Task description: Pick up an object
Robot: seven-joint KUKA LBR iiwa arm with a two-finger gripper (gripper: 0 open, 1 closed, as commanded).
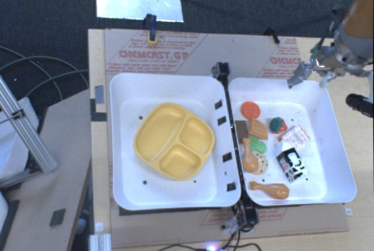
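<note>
— What's biggest down there?

— The bench, then two white bins. The left bin holds a yellow tray with three compartments, sitting tilted. The right bin holds all the small stuff.

— And the arm?

— The arm comes in at the upper right, cut off by the frame edge. Its gripper hangs over the right bin's far rim, apart from every item. One finger shows, pointing down-left; the rest is a blur of metal, so I cannot tell how wide it stands, and I see nothing in it.

— What could it pick?

— By size: a drumstick near the front wall, a black-and-white pack, a tan wedge, a red-and-white packet, an orange disc at the back, a green-and-red ball. Beside the divider a green piece and tan bits overlap; I can't make out where one ends.
</note>
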